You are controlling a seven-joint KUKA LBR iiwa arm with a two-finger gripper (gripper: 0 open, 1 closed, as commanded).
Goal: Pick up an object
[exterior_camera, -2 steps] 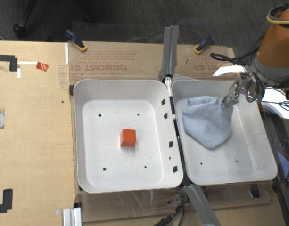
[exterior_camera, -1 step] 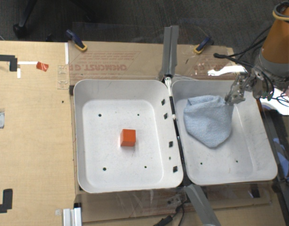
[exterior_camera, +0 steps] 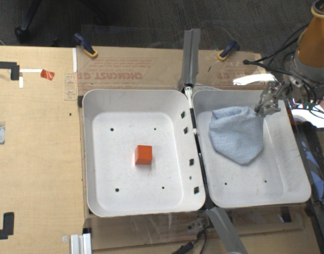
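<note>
Gripper (exterior_camera: 267, 103) at upper right corner of light blue cloth (exterior_camera: 237, 134) (right bin (exterior_camera: 296, 179)); finger state indeterminable.

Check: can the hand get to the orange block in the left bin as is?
Probably yes. The orange block sits alone, nothing over it. The hand is at the blue cloth in the right bin, so it must cross the divider.

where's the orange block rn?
In the camera view, the orange block sits near the middle of the left bin, alone on its floor. The blue cloth lies in the right bin.
</note>
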